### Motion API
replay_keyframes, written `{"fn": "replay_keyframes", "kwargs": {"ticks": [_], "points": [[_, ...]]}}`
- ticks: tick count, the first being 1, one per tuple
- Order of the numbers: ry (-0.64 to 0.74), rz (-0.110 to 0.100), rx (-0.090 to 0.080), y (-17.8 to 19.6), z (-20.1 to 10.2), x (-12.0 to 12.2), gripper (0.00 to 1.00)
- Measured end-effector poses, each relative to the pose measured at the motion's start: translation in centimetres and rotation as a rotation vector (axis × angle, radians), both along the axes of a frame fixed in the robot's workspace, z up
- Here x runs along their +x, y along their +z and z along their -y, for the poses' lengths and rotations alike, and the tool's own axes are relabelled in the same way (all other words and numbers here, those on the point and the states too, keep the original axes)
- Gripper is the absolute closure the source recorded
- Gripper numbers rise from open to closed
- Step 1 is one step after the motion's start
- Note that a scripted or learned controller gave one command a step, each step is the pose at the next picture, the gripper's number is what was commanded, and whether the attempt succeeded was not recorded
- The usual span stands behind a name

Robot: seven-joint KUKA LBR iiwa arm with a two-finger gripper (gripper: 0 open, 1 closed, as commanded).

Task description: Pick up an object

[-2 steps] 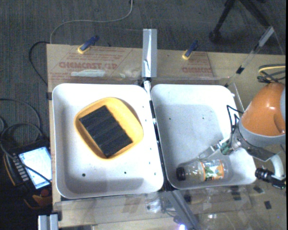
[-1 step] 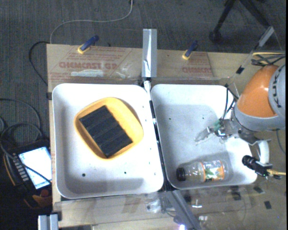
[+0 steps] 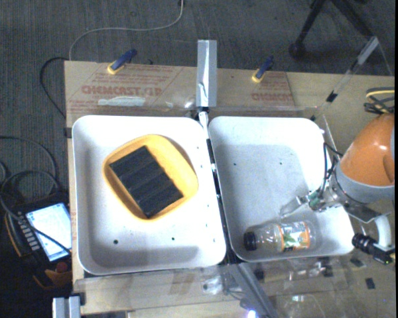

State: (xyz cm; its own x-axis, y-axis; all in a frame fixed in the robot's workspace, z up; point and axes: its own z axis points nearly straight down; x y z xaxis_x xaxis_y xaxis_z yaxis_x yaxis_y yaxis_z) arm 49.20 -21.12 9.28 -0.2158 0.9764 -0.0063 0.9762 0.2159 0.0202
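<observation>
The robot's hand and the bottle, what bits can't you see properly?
- Gripper: blurred and small in the camera view, so open or shut is unclear.
- Bottle: label too small to read.
- Arm: cut off by the right edge.

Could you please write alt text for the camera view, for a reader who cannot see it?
A clear plastic bottle with a dark cap lies on its side in the right white bin, near the grey and orange arm's gripper. The left white bin holds a yellow dish with a black ridged block.

Grey arm (image 3: 365,189), orange band, black cables, metal wrist w/ fittings.
</observation>
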Motion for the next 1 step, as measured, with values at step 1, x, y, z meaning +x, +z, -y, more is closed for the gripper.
{"fn": "replay_keyframes", "kwargs": {"ticks": [1], "points": [[0.001,0.003,0.001,1.03,-0.08,0.16,1.00]]}}
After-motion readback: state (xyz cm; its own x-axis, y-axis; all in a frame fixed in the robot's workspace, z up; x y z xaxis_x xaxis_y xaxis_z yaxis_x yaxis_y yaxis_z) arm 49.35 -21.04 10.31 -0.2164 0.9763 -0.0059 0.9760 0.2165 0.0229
